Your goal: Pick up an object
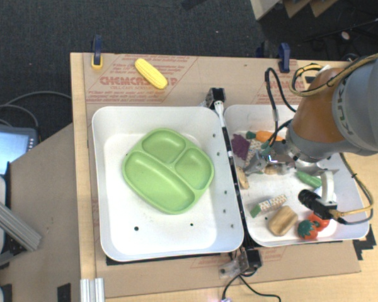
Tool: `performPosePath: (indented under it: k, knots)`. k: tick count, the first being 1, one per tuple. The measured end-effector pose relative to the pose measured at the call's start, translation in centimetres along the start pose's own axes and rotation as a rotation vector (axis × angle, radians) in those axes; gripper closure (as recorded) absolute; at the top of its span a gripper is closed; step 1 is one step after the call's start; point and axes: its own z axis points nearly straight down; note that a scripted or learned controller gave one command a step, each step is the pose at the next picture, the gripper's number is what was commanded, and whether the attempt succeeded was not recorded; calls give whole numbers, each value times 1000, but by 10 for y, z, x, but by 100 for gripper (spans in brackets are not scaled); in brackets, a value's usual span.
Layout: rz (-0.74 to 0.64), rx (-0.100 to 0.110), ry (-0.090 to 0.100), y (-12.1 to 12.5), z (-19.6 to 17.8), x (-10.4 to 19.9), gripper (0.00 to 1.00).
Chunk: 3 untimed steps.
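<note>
The arm (340, 115), grey with an orange band, is reaching in over the right bin (359, 231), and its pincer (263, 161) is hanging low among the small objects at that bin's near-left part. How far the pincer is standing open cannot be told, and nothing is showing between its tips.

Just beside the pincer, toward the bin divider, a dark purple piece (240, 146) is lying; it is looking lumpy and matte. Just beyond the pincer, an orange piece (263, 134) is sitting. Below the pincer, a speckled, pale block (272, 203) is lying flat, and under that a tan, rounded lump like a bread roll (281, 221). Further out, a red-and-green piece (309, 228) is resting near the bin's lower rim.

Well apart from the pincer, the left bin (113, 231) is bearing a green divided plate (169, 170), and a yellow corn cob (150, 73) is lying on the bench (88, 168).
</note>
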Motion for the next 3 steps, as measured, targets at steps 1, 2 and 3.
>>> performPosePath:
  k: [1, 2, 3]
  knots:
    - [3, 0, -1, 56, 0, -1, 0]
    - [6, -2, -3, 56, -14, -3, 100]
    - [6, 3, -1, 54, -11, -2, 0]
